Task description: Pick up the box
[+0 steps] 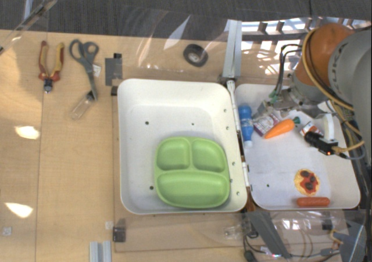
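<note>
The arm [340, 57] is seen over the right bin's [279, 188] far edge; the gripper's [283, 99] state cannot be told. A green tray [192, 172] occupies the left bin's [139, 139] near half. The box [268, 120], apparently, lies by the right bin's far-left corner, crowded by bottle [246, 124] and carrot [280, 128]; a neighbour could be grasped instead. No writing is legible.

Grey arm [349, 57] lowered, end effector [283, 101] down
</note>
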